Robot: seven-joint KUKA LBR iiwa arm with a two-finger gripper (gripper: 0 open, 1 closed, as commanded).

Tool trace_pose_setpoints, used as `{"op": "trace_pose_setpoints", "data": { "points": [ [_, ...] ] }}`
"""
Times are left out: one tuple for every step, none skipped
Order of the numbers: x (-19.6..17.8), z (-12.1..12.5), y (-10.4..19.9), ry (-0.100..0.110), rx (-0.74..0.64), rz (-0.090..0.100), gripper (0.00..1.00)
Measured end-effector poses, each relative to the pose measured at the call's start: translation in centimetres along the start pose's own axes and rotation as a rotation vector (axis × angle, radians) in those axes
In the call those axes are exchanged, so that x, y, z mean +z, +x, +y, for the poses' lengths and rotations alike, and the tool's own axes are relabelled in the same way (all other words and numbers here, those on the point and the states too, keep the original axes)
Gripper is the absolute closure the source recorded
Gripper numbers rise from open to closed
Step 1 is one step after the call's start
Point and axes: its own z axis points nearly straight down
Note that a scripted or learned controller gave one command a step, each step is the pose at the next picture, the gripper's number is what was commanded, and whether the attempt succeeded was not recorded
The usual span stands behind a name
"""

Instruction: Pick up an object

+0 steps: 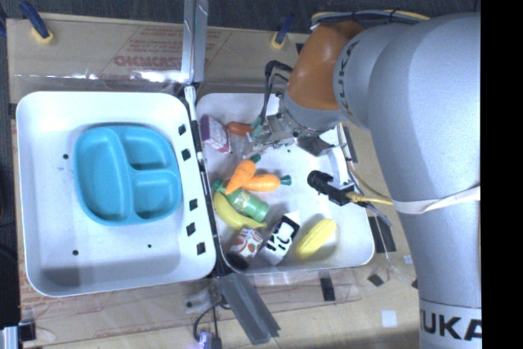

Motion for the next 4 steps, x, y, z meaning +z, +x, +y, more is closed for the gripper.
{"op": "trace_pose_setpoints", "data": {
  "points": [
    [-12.9,3.2,3.8,-0.003,-0.008,0.001,1.0],
    [-11.7,1.7,7.4,0.001,-0.035,0.001,1.0],
    [-11.7,1.7,7.4,0.001,-0.035,0.001,0.0],
    [-4.4,-0.3,1.6,0.0,-0.184,0.001,0.0]
  ]
}}
